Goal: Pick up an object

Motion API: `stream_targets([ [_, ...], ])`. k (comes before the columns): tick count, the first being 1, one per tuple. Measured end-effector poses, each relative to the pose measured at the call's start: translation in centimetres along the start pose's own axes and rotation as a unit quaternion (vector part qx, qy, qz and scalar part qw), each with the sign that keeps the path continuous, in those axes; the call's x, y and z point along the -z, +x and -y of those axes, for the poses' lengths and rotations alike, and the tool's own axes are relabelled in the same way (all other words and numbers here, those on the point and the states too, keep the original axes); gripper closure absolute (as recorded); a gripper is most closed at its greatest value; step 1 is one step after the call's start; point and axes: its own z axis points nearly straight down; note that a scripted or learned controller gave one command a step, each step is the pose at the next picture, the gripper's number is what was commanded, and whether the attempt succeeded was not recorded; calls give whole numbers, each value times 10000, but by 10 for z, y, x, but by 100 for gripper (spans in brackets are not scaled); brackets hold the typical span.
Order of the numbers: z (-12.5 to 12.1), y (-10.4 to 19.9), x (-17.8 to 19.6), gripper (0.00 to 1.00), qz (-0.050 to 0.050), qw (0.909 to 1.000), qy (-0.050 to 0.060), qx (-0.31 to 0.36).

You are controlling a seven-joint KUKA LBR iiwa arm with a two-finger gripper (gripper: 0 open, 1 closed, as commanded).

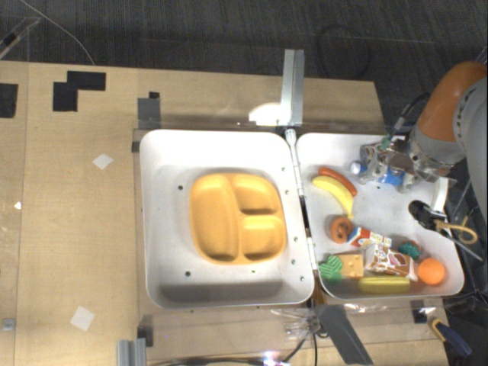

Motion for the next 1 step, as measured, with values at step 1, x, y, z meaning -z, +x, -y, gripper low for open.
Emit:
stream_targets([
  [1, 31, 3, 2, 0, -1, 9874, -11, 1581],
])
